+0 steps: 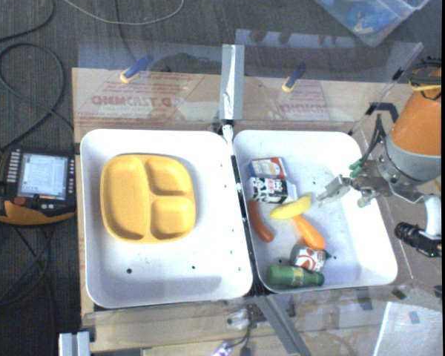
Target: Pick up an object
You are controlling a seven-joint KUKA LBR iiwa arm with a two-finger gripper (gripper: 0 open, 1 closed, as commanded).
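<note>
The right bin holds several small objects. A yellow banana lies near its middle. Left of the banana are a black-and-white carton, a blue-and-white box and an orange sausage. A carrot, a red-and-white can and a green bottle lie toward the front edge. My gripper hangs low over the right half of this bin, just right of the banana's tip, with nothing seen in it.
The left bin bears a yellow compartment plate. A metal post stands behind the divide between the bins. A handheld controller lies on the floor at far left. Bare bin floor lies under the arm.
</note>
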